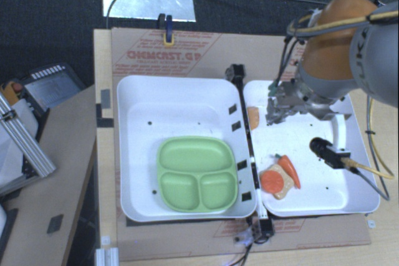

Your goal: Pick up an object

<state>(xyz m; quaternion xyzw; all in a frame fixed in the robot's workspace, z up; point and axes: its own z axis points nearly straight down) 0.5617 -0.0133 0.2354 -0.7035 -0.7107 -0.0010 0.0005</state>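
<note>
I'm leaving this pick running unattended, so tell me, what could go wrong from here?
1. The gripper hangs beside a small peach piece that lies close against the left wall of the right bin. A descent there may strike the wall or miss.
2. The carrot, red round piece and tan piece touch in one cluster, so a grab may shove them or lift two.

claw [273, 115] indistinct; arm [374, 53] cut off right.
</note>
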